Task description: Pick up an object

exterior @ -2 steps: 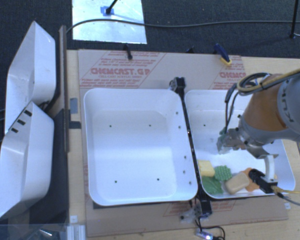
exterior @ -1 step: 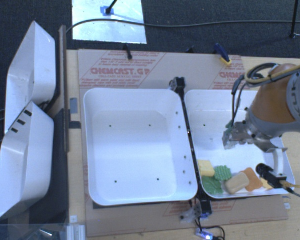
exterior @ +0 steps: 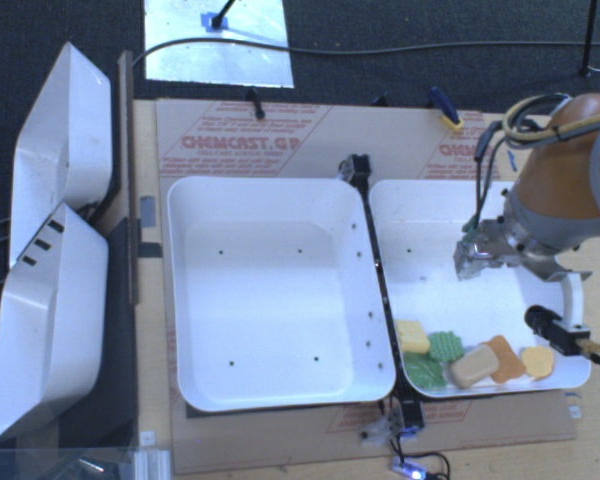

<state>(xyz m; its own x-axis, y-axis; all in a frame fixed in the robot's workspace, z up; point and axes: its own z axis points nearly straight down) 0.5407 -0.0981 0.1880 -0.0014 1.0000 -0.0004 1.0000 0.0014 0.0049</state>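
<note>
Down in the near corner of the right bin [exterior: 420, 218] lies a small huddle of things to choose from: a yellow block [exterior: 413, 337], a green ridged piece [exterior: 445, 346] touching it, a darker green piece [exterior: 425, 371] just in front, a tan block [exterior: 473, 367], an orange piece [exterior: 506, 359] leaning against that, and a yellow piece [exterior: 538, 362] at the right end. They run in a rough row along the bin's near wall, so the row's long axis goes left to right across the view. The claw [exterior: 473, 259] hangs over the bare middle of the same bin, farther from the camera than the row and well apart from it; from the claw, the green ridged piece and the tan block lie nearest, toward the camera. Whether the claw is spread or pressed together I cannot tell, as it is small and blurred. Nothing is visibly caught in it. The left bin [exterior: 270, 288] sits just beside, on the same bench [exterior: 280, 138].
</note>
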